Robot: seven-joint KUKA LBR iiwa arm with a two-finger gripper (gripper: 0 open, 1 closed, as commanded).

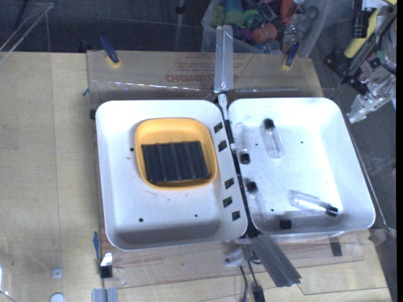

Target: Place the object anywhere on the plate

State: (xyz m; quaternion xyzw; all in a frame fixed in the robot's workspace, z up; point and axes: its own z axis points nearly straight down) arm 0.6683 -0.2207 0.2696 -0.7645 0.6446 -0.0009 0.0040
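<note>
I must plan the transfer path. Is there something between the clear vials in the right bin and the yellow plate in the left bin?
Yes: the raised divider where the two bins meet stands between both vials and the yellow plate.

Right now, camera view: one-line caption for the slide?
Yellow plate holding a dark ridged block in the left bin; two clear vials in the right bin.

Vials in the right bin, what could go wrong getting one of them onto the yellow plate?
1. Both vials are clear against the white right bin, so a grasp could easily miss.
2. They lie on their sides and may roll away when touched.
3. The plate already carries a dark ridged block, leaving little bare rim; a vial dropped there might roll off.
</note>
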